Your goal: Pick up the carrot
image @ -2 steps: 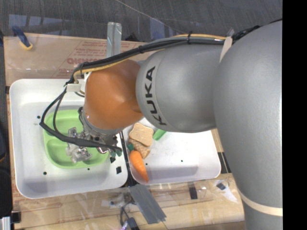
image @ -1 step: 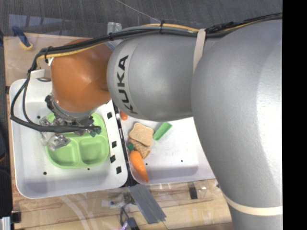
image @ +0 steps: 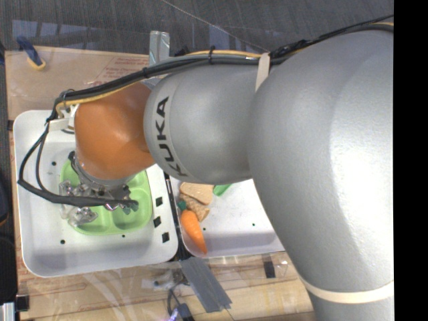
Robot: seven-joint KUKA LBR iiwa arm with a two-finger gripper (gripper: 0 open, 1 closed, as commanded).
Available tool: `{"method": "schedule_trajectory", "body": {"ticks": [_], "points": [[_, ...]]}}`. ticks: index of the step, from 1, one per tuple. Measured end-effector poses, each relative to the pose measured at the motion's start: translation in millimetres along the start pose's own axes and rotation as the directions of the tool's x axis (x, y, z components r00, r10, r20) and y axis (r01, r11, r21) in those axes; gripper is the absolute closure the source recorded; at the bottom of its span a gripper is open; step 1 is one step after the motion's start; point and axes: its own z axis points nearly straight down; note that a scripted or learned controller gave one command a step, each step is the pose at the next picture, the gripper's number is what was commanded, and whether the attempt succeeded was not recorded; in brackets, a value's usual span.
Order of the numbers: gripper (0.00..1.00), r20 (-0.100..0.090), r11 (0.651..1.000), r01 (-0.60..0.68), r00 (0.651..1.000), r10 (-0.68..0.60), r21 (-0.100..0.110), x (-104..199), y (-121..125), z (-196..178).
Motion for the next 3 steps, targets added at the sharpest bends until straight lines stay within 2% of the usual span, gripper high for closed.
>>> {"method": "schedule_trajectory", "body": {"ticks": [1,2,3], "points": [[1.00,0.006,0.967,-0.256,0.967,0.256,0.000,-9.0,2.0,-51.9],[1.00,0.000,0.999,-0.039,0.999,0.039,0.002,36.5,-41.2,-68.2],[1.00,0.004,0.994,0.113,0.994,-0.113,0.001,20.6,-4.6,-66.4]]}}
